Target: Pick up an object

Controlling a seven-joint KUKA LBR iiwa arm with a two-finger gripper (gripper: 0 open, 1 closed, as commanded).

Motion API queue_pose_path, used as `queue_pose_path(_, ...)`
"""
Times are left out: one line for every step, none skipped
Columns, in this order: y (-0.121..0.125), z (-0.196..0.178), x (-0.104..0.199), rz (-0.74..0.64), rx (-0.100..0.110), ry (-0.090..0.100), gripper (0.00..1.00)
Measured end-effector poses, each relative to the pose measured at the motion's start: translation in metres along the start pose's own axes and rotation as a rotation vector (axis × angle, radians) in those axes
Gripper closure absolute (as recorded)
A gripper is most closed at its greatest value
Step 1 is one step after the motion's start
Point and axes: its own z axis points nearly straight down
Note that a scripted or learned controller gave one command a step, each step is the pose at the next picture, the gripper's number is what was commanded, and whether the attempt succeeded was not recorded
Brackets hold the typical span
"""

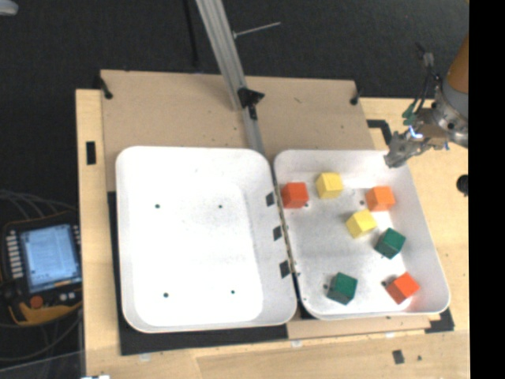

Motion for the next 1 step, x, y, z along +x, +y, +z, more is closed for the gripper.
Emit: queue_pose_path(-0.0065,0.0018,0.0442,-0.002,0.007,0.001,1.0)
